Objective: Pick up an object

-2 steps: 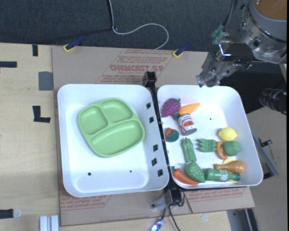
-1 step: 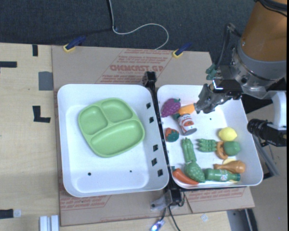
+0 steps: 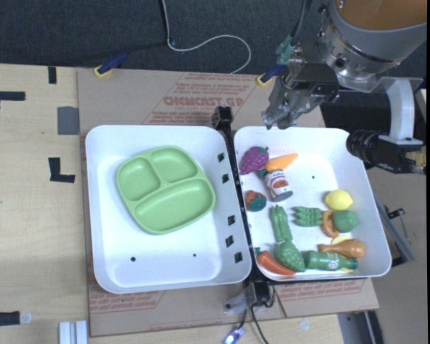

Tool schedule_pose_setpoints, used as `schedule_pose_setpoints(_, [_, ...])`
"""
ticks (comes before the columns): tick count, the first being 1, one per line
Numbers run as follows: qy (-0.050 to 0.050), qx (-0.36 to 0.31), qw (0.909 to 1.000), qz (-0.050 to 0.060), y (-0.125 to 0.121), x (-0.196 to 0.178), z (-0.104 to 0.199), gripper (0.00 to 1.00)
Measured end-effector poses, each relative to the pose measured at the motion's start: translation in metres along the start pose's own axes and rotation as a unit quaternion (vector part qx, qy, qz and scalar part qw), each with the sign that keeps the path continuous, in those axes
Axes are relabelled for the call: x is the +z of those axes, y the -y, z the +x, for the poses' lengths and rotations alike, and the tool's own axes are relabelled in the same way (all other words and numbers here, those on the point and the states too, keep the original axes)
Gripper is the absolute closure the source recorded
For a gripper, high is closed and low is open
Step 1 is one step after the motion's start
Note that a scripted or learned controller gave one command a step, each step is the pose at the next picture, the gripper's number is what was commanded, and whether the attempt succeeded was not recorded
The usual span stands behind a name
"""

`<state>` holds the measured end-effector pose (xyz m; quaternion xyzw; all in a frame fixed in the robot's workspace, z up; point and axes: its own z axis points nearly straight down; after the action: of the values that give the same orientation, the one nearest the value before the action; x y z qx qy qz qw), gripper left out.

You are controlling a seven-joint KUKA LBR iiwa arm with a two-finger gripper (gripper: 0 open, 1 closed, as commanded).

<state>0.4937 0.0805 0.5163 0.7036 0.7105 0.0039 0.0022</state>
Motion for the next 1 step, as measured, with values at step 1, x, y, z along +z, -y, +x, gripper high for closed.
schedule_pose_setpoints(1, [0.003, 0.007, 0.9999, 0.011, 0.0131, 0.1175, -0.0476, 1.0])
